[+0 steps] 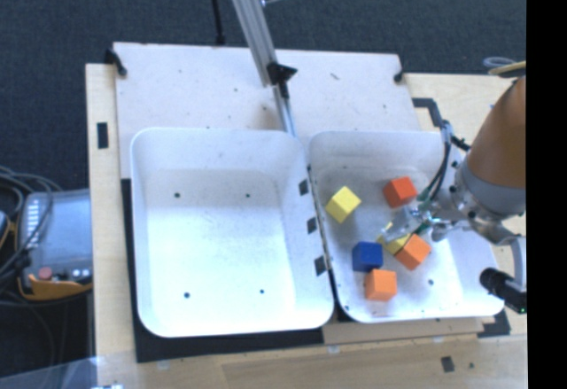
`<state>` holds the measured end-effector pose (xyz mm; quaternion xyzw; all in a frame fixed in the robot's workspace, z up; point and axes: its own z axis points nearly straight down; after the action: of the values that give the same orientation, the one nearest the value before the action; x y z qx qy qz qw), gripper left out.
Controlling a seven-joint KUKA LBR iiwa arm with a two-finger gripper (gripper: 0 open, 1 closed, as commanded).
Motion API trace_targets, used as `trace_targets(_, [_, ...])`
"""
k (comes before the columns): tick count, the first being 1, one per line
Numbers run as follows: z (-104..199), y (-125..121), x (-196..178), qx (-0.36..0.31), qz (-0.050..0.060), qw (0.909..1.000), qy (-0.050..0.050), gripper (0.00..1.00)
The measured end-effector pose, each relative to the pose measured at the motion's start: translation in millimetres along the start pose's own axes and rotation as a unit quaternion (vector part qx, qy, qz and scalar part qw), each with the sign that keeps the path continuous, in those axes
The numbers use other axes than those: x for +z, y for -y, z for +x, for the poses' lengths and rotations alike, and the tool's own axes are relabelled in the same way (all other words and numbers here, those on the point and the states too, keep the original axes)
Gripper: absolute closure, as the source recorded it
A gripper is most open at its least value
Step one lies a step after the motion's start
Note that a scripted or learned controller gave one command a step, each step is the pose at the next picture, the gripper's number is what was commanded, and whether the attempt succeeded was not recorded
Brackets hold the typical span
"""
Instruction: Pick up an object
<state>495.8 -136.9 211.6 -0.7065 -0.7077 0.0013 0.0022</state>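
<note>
Nearest the camera, an orange block (381, 283) lies in the right bin (372, 143). Behind it sit a blue block (367, 255) and another orange block (413, 251), where my claw (409, 228) hovers; I cannot tell its opening. Farther back sit a yellow block (344, 203) and a third orange block (400, 191).

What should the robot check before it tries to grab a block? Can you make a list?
1. Blocks within reach in the right bin: ok.
2. Tool low over the blocks: ok.
3. Target picked: orange block beside the tool, touching a small yellow piece: ok.
4. Block already between the tool's fingers: cannot tell.
5. Crowding: blue block and another orange block sit close together: not ok.
6. Yellow block stands apart, an easier pick: ok.
</note>
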Motion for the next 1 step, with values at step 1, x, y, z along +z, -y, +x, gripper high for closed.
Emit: trace_targets(1, [-0.2, -1.1, -2.3, 0.002, -0.003, 1.0000, 0.001, 0.00])
